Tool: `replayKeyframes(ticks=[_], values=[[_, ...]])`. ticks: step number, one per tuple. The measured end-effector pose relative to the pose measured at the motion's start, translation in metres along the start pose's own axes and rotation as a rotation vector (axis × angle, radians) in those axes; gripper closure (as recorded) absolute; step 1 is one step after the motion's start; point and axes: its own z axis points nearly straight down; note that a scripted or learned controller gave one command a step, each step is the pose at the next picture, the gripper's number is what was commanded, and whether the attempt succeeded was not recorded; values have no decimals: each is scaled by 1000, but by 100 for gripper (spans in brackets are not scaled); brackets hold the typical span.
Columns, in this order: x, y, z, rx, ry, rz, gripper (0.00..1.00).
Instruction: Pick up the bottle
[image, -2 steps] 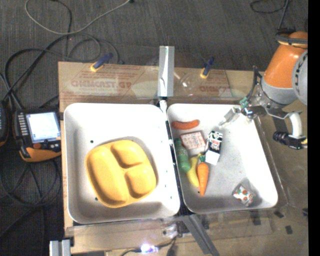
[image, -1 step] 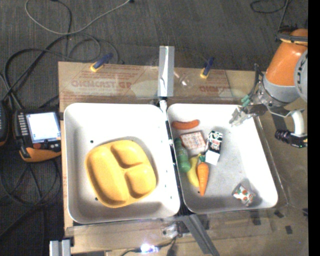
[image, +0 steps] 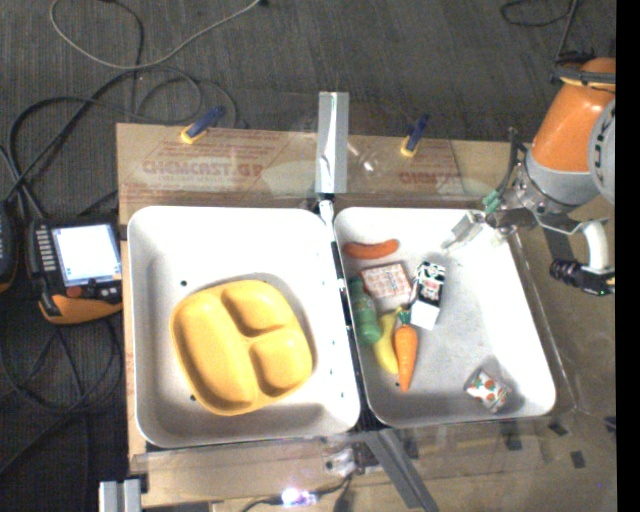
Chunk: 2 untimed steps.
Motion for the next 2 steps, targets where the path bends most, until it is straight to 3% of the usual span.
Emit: replayKeyframes(ticks=[1, 2], values=[[1, -65, 73, -5, 6, 48, 0], [2, -65, 64, -4, 8, 48, 100]])
